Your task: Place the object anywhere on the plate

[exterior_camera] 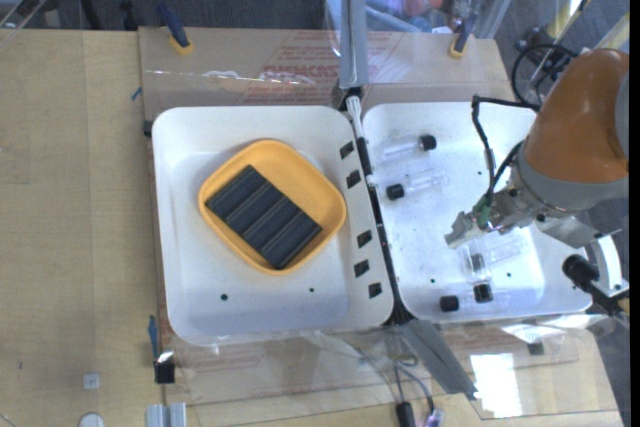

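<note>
The gripper [470,227] hangs low over the right bin [520,130] at right of centre, beside a clear vial [478,262] just below it, grip state impossible to tell, while the yellow plate [325,190] lies well apart to the left.

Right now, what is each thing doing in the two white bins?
Yellow plate: flat in the left bin, dark ribbed block on it.
Clear vials: black-capped, lying on their sides in the right bin.
Gripper: low over the right bin, above one vial.
</note>
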You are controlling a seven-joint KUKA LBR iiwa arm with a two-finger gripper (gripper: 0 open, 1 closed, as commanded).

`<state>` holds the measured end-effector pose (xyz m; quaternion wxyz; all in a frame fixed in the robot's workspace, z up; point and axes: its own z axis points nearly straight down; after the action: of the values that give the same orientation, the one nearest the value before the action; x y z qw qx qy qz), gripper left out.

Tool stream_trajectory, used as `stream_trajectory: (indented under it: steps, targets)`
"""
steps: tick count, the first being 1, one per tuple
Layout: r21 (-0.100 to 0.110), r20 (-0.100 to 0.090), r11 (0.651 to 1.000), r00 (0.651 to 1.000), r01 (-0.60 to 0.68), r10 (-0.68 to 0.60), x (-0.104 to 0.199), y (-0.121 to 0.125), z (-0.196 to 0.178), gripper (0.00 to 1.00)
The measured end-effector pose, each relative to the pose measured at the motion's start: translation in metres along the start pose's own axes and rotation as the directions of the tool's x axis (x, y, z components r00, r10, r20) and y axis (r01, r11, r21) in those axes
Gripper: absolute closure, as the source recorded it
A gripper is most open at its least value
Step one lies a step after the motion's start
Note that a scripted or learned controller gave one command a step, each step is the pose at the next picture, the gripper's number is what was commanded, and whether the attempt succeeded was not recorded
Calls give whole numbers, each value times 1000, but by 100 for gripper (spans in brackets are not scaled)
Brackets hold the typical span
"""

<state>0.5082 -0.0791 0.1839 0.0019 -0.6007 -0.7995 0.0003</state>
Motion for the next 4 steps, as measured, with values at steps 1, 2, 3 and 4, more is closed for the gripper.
stream_trajectory:
  steps: [1,2,3,4]
  targets:
    - [0,1,998,998,65,-65,24,11,0,100]
    - [0,1,988,988,155,-155,40,15,0,100]
    - [-2,1,988,988,151,-151,39,16,-9,100]
    - [-5,1,989,989,148,-148,38,16,-19,100]
